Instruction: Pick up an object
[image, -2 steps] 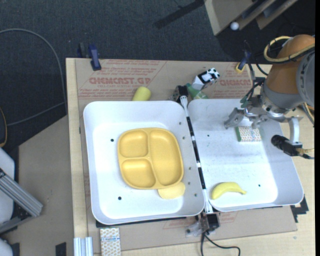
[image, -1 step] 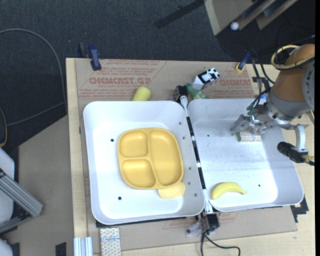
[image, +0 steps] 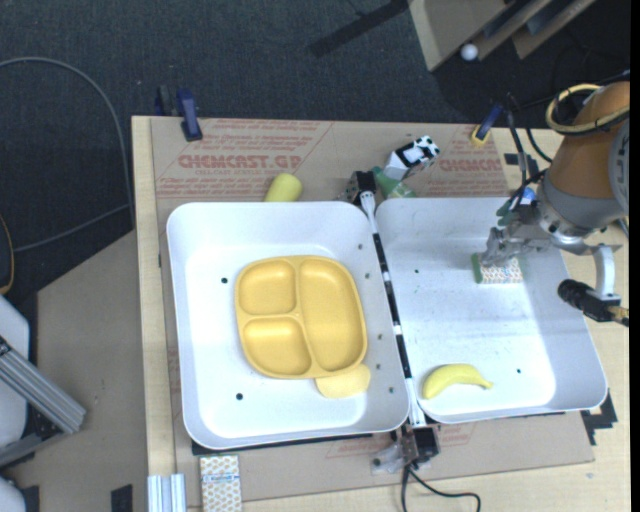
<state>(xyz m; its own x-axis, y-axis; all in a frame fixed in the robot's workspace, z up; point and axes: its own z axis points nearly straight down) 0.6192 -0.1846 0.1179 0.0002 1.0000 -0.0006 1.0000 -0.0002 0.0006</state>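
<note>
White plastic bins sit side by side on the bench (image: 150, 300), their inner rims touching, so that whatever lies inside stays corralled within reach of the arm (image: 585, 165). The left bin (image: 200, 400) holds a yellow divided tray (image: 300, 315) lying flat near its middle, with a pale yellow flat piece (image: 343, 383) tucked partly under the tray's near edge. The right bin (image: 560, 380) holds a yellow banana (image: 455, 379) close to its near rim, well apart from the claw.

The claw (image: 503, 252) hangs low over the far part of the right bin, directly above a small pale block with a green edge (image: 499, 270), which rests on the bin floor. That block looks like the chosen target, since the claw is lined up over it rather than over the banana. Whether the claw is released or clenched cannot be told from this slanted view, and nothing shows the block lifted off the floor, so the pick counts as not yet done.

Outside the bins, a yellow cylinder (image: 284, 187) and a black-and-white toy (image: 415, 155) lie on the bench by the far rims, out of play.
</note>
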